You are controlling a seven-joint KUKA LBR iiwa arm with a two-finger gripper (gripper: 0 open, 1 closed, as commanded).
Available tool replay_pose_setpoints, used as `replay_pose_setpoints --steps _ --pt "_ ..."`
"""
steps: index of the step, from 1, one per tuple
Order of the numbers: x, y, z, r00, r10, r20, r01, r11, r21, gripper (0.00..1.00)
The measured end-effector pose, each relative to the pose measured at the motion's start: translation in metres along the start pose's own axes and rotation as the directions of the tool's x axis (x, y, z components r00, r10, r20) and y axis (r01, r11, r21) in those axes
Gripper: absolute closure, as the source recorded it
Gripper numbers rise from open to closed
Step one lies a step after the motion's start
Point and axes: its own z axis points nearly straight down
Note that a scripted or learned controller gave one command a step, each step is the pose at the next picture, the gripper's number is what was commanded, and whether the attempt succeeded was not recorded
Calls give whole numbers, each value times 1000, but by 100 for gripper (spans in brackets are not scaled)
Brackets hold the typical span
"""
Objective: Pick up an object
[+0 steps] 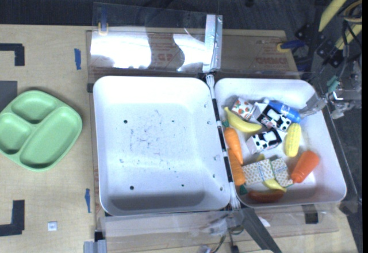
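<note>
The right bin holds a pile of toy food. A yellow banana lies at its left, with an orange carrot below it. Two black-and-white patterned boxes sit in the middle, beside a blue item and a yellow corn cob. An orange vegetable lies at the right, with beige patterned packs near the front. My gripper hangs over the bin's upper right rim, above and to the right of the pile, with nothing seen in it.
The left bin stands beside the right one, their rims touching. A green divided plate rests on the bench at far left. A clear plastic panel stands behind the left bin. Cables and stands crowd the upper right.
</note>
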Motion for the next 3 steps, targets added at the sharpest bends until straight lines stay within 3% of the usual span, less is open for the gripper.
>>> replay_pose_setpoints --steps 1,2,3 --pt "-18 -69 124 993 -116 1 116 993 -1 0" --pt "-19 -68 114 993 -114 3 114 993 -5 100" --pt "75 -42 9 996 -93 1 93 996 -2 100"
